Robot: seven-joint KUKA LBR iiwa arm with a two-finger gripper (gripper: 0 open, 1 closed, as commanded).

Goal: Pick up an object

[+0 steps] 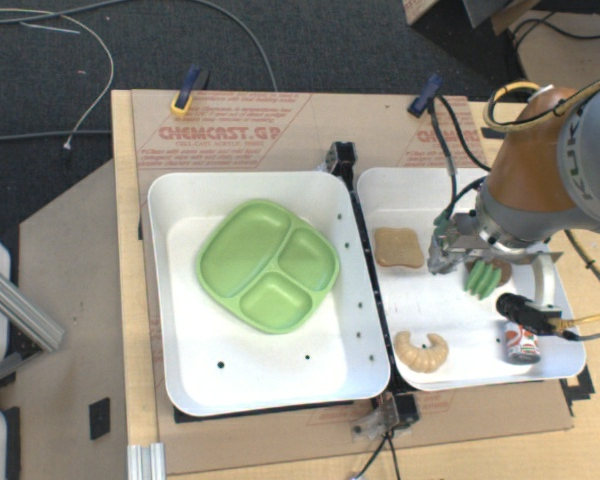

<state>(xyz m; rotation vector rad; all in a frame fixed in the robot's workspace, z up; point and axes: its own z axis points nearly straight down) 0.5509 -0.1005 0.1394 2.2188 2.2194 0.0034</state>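
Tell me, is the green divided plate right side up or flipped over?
Right side up: the green divided plate shows three open compartments facing up.

A brown board bench [280, 128] printed with red lettering fills the middle of the frame. Two shallow white bins lie directly on it, touching side by side: the left bin [180, 368] at centre, the right bin [410, 193] at right. Blue clamps [188, 88] grip its upper edge.

Red print on the brown board under the bins

The board [280, 128] on the worktop carries red lettering that reads "CHEMCAST GP" along its far edge, above the left bin. A second patch of the same red print lies further right, near the cables, too cut off and blurred to read in full.
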